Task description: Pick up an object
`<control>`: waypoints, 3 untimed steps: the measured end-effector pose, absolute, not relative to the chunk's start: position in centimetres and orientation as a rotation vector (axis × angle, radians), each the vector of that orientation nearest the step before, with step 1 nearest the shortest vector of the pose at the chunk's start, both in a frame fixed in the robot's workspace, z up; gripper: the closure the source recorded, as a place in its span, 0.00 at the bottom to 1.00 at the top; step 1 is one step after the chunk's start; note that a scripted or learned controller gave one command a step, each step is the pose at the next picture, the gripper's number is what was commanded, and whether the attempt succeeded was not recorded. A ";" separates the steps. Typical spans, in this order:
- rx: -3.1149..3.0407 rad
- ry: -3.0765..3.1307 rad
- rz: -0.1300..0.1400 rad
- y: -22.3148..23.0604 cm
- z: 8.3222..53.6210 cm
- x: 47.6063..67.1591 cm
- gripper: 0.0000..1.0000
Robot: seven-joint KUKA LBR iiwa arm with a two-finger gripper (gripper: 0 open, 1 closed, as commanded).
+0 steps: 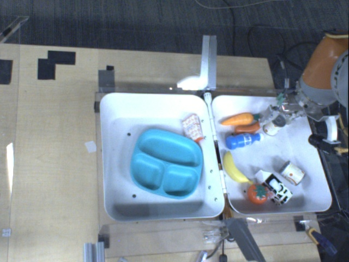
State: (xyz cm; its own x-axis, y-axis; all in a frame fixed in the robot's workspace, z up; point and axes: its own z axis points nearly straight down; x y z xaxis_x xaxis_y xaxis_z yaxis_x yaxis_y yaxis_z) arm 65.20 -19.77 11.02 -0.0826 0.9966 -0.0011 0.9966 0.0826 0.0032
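The right bin (322,171) holds an orange carrot (238,119), a blue bottle (243,141) lying on its side, a yellow banana (234,168), a red tomato (257,194), a black and white toy (277,190) and a small white can (293,173). My gripper (274,120) reaches in from the right and sits low at the bin's far side, just right of the carrot's tip and above the bottle's cap end. A small pale round piece (269,128) lies right under it. Nothing is visibly lifted.
The left bin (114,146) carries a blue divided tray (166,162) and a small red and white packet (192,127) near the shared wall. A metal post (209,59) stands behind the bins' divider. The arm's orange band (326,59) hangs over the right bin's far corner.
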 end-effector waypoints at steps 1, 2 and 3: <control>2.191 2.234 -0.003 -15.9 10.0 67.3 0.00; 2.179 2.231 0.020 -16.3 10.6 64.6 0.00; 2.082 2.305 0.005 -14.0 10.2 67.6 0.00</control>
